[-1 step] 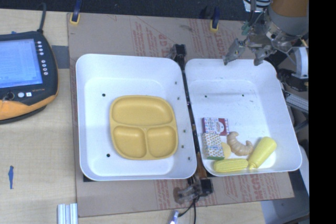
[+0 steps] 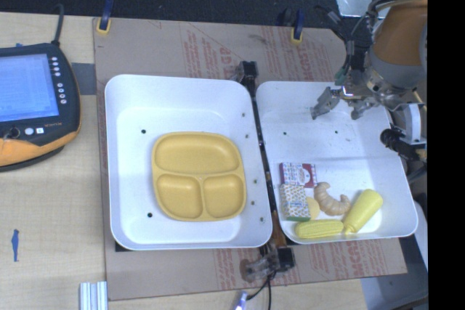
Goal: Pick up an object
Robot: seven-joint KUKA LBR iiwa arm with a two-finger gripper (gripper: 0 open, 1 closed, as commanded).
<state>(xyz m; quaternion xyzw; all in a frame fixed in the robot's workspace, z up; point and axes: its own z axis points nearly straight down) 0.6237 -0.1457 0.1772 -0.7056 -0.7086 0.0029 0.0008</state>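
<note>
A: Gripper (image 2: 342, 105)?
B: Fingers spread, holding nothing, over the right bin's (image 2: 330, 145) far end.
A: The objects?
B: Two corn cobs (image 2: 361, 211), a shrimp (image 2: 330, 199) and two packets (image 2: 296, 175) at its near edge

The hand (image 2: 341, 105) hangs with both fingers spread, holding nothing.

My arm (image 2: 398, 40) shows a rounded orange band above a grey wrist, black cables looping around it, and a small grey metal claw (image 2: 343, 104) with two thin fingers.
</note>
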